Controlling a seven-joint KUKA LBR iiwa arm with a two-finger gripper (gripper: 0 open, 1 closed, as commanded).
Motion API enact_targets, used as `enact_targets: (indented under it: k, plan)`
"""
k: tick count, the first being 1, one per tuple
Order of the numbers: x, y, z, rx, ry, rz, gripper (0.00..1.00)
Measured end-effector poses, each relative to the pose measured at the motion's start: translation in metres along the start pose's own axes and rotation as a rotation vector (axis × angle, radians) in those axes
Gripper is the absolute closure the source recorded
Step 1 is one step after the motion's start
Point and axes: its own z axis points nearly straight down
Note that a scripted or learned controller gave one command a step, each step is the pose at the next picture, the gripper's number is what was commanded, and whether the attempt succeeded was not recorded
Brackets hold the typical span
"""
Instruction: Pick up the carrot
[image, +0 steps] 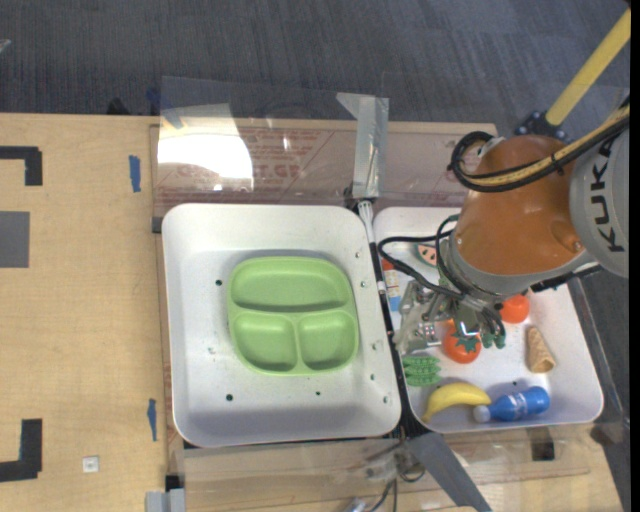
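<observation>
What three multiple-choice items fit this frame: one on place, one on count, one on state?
1. The gripper hangs over:
A. the left bin
B. the right bin
C. the bare bench

2. The green plate has how many compartments?
A. two
B. three
C. five

3. The blue bottle is:
A. standing upright
B. leaning on the plate
C. lying on its side

Answers:
1. B: the gripper is above the right bin, among the items there.
2. B: the green plate in the left bin shows one long section and two smaller ones.
3. C: the blue bottle lies flat on the bin floor beside the banana.
</observation>
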Motion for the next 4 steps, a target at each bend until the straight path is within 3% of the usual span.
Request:
enact_targets:
  k: [1,2,3,4]
  plan:
    - [0.002,-0.067,-0.116,0.006,-0.014,-0.072,1.0]
    - [0.003,-0.064,-0.112,0.003,-0.005,-0.076,0.0]
    - [-0.013,-0.086,0.003,0.0,0.007,-0.007,0.0]
    - [-0.025,-0.096,0.087,0.003,-0.01,0.056,0.0]
